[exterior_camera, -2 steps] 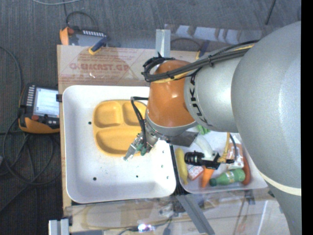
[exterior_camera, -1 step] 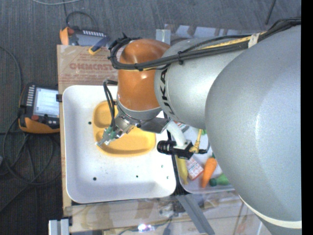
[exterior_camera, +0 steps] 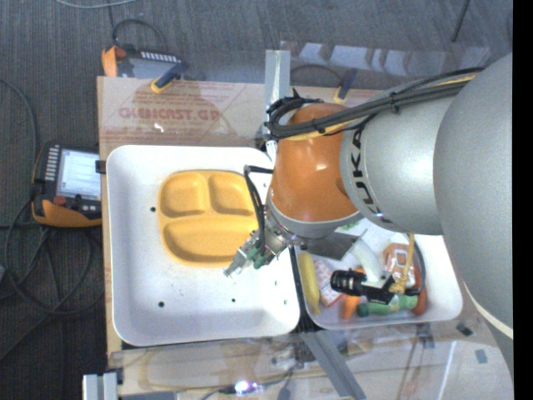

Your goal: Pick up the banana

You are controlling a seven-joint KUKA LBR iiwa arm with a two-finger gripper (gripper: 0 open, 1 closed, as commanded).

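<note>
Well, my main worry is that the pincer [exterior_camera: 242, 263] hangs over the wrong bin: it sits above the left shallow white plastic bin [exterior_camera: 166, 307], just off the near corner of the moulded orange-yellow compartment tray [exterior_camera: 204, 215], while the long yellow banana [exterior_camera: 309, 277] lies off to the pincer's right, past the two bin walls, in the neighbouring white bin [exterior_camera: 366, 322]. A descent from this spot would, I judge, close on bare plastic or nick the tray's rim. The banana lies lengthwise tight against the wall nearest the pincer, so a grasp there may jam against that wall or only catch the fruit's edge and let it roll free. A small clutter of orange and green pieces [exterior_camera: 375, 308] sits beyond the banana from the pincer, and a careless approach might scoop one of those instead. I cannot tell whether the pincer is released or clenched; it is too small and angled from my seat. The grey arm with its broad orange band [exterior_camera: 312, 182] reaches in from the right, its bulk hanging over the seam between the bins and hiding part of the right one, wrist tipped down and leftward toward the tray.
</note>
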